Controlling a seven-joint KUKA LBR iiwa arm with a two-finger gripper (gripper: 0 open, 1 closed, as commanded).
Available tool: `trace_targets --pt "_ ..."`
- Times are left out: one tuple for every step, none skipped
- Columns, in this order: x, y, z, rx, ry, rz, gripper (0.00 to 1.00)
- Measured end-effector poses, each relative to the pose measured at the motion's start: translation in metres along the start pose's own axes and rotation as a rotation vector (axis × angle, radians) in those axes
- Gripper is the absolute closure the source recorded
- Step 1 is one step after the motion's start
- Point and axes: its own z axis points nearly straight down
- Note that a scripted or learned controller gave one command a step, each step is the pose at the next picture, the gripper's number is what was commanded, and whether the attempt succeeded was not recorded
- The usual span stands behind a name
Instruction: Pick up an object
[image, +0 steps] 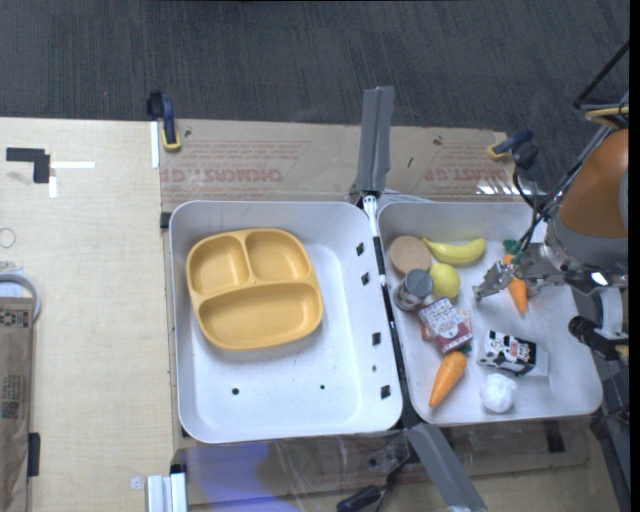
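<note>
My gripper (512, 277) hangs over the right bin (560, 400), near its right side. A small orange carrot (518, 296) with a green top sits between its fingers, and they are shut on it. To the left lie a yellow banana (455, 249), a yellow-green round fruit (445, 281), a tan round piece (408, 254) and a grey can (413, 289). Nearer the front lie a red packet (445, 322), a large carrot (448, 377), a black-and-white carton (510, 353) and a white ball (497, 396).
The left bin (290, 400) holds a yellow divided plate (256, 289). A grey divider post (376, 140) rises between the bins at the back. The arm's orange band (600, 190) and cables crowd the right edge. Cardboard lies behind the bins.
</note>
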Motion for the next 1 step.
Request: trace_targets --pt "-0.0020 -0.0006 -0.0057 0.004 -0.002 0.002 1.00"
